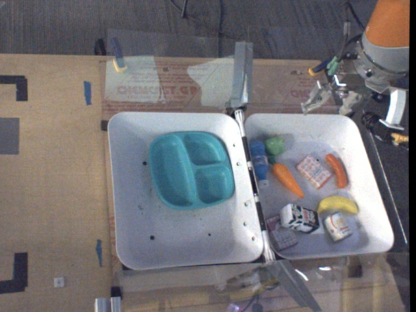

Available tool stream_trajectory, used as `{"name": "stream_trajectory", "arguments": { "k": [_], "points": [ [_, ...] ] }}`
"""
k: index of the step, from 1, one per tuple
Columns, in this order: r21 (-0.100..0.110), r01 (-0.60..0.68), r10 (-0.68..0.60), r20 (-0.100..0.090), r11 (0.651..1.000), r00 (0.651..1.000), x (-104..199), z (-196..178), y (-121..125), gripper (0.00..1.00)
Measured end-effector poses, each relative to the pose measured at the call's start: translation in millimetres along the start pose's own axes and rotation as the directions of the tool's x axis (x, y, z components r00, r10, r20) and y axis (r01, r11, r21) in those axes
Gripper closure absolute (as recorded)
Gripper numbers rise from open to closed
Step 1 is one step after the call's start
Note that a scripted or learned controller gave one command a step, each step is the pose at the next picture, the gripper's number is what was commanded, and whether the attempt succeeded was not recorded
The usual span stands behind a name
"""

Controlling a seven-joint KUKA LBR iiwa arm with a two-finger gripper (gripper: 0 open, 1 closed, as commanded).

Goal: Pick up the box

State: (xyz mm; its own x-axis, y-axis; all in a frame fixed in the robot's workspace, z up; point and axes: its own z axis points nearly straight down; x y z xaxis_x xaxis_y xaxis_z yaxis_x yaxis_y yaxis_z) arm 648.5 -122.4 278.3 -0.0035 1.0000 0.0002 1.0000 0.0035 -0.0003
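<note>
Left bin [130, 239] holds a teal divided plate [192, 169], lying flat. Right bin [374, 194] holds, along its left wall, a blue bottle [259, 158] touching a green item [275, 145]. An orange carrot [287, 179] lies beside them. A sausage [336, 169], banana [337, 205], small cup [338, 227] and toy car [298, 217] occupy the right and lower areas.

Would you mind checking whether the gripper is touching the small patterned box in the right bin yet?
Apart. The camera view shows the gripper above the right bin's far rim, with bare white floor between it and the box.
</note>
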Motion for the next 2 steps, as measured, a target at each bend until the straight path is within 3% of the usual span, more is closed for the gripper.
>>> {"name": "stream_trajectory", "arguments": {
  "k": [1, 2],
  "points": [
    [-0.002, 0.112, -0.112, 0.001, 0.994, 0.994, -18.4, 138.2, -27.6, 0.0],
    [0.0, 0.219, -0.219, 0.0, 0.976, 0.976, 1.2, 143.4, -34.2, 0.0]
  ]
}}
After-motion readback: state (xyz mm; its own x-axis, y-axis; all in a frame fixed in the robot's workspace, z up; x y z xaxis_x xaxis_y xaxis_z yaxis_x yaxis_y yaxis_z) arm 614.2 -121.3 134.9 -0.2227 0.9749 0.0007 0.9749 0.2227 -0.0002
